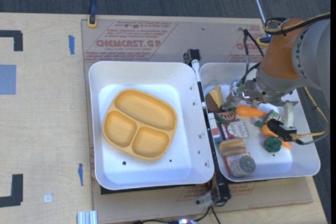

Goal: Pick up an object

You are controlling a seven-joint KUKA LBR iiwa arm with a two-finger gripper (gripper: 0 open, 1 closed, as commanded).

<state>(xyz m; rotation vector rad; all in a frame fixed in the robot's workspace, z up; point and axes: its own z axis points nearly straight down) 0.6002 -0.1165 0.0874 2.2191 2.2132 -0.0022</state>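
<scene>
1. Camera view, looking down at a slant: a pale wooden bench (42, 128) carries two shallow white bins side by side, meeting along one shared edge.
2. The left bin (100, 113), on the view's left, holds a yellow plate (140, 123) with three compartments. The plate lies flat near the bin's middle.
3. The right bin (310, 162) holds a scatter of small food-shaped things. The objects you could pick up are all here.
4. The grey arm (294, 60), with its orange band, reaches in over the right bin's far right corner.
5. The gripper (236, 96) sits low over the far left part of the right bin. You cannot tell from this angle whether it is apart or together.
6. A tan wedge (214, 97) lies beside the gripper, close to the bin's left edge.
7. A watermelon slice (226, 113) lies just below the gripper, nearer you.
8. An orange carrot (251, 111) lies just beside the slice, toward the bin's middle.
9. A red-and-white packet (237, 129) lies nearer you than the slice, along the left edge.
10. A tan block (232, 146) lies just beyond the packet's near side.
11. A grey can (243, 165) rests by the bin's near left corner, next to the tan block.
12. A green round thing (272, 145) lies toward the bin's near right, well apart from the gripper.
</scene>
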